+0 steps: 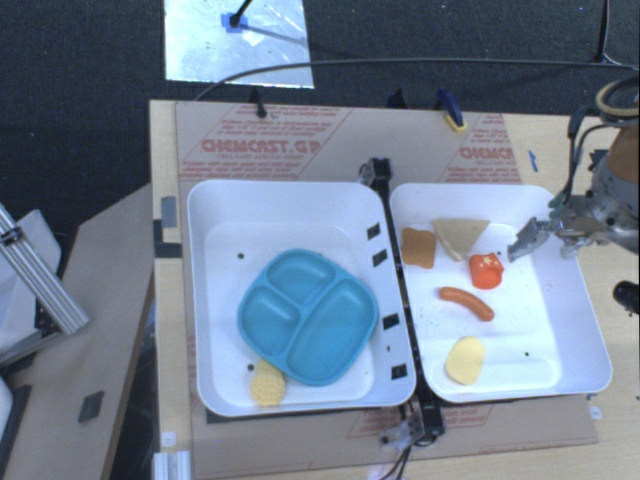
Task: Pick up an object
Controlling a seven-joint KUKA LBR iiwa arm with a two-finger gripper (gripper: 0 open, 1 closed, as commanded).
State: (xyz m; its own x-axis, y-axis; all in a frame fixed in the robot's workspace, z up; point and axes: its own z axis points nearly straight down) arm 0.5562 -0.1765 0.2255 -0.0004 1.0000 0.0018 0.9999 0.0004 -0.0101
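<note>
Here, the gripper of the grey arm reaches in over the right rim of the right bin, its fingers slightly parted with nothing between them. They hang just right of a small red toy tomato, which lies in the upper half of that bin, near but apart from the fingertips.

The right bin carries four more pieces. A brown toast-like slab sits near its upper left corner, close to the left wall. A pale tan wedge lies just beside it, towards the top edge, with the tomato below its right tip. An orange sausage lies slantwise near the bin's middle, below the tomato. A pale yellow, rounded piece rests close to the bottom edge.

The left bin holds a blue divided plate, set towards its lower right part. A small yellow, bumpy item lies touching the plate's lower left rim, near the bin's bottom edge.

Both bins stand side by side on a printed cardboard sheet covering the bench. A blue clamp sits at the sheet's top edge, above the right bin.
</note>
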